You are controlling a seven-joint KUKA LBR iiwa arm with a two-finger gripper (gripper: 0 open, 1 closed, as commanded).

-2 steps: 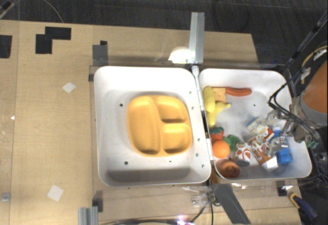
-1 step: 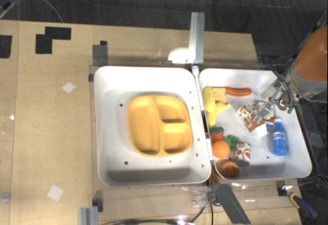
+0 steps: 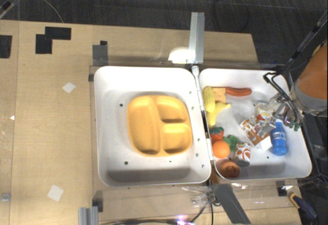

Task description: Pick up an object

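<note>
Claw (image 3: pixel 281 115) over right bin (image 3: pixel 296 167) toys, yellow tray (image 3: pixel 159 124) in left bin (image 3: pixel 110 131)

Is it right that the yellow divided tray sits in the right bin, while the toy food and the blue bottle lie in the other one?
Not quite. The camera view shows the yellow divided tray in the left bin; the toy food and blue bottle lie in the right bin.

No text can be read; the packet (image 3: pixel 255 127) and blue bottle (image 3: pixel 279 139) seem to carry print, too small to make out.
</note>
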